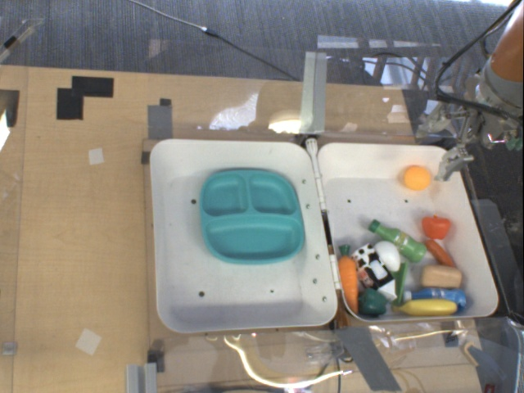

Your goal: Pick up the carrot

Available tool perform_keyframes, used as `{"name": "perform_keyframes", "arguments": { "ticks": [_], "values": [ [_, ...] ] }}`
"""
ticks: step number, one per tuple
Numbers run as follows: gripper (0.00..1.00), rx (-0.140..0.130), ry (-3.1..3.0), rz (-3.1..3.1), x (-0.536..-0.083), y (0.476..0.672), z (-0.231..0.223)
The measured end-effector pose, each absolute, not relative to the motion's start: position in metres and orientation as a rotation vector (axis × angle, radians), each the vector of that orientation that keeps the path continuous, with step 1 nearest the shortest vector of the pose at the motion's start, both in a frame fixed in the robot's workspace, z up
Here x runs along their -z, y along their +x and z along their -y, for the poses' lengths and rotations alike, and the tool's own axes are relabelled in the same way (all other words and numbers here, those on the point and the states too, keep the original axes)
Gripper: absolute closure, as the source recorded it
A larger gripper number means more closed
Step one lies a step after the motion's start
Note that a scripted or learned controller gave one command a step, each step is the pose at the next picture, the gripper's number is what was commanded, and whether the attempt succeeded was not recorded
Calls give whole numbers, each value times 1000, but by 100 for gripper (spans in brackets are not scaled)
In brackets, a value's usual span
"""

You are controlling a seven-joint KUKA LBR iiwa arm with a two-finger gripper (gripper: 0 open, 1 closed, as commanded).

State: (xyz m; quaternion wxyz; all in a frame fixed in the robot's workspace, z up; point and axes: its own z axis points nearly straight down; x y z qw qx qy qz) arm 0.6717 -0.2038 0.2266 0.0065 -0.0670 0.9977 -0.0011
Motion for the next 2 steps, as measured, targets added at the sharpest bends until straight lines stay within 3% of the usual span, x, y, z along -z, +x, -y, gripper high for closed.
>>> {"name": "perform_keyframes", "arguments": {
  "ticks": [2],
  "values": [
    [0, 4, -622, -3069, -124, 672, 204]
  ]
}}
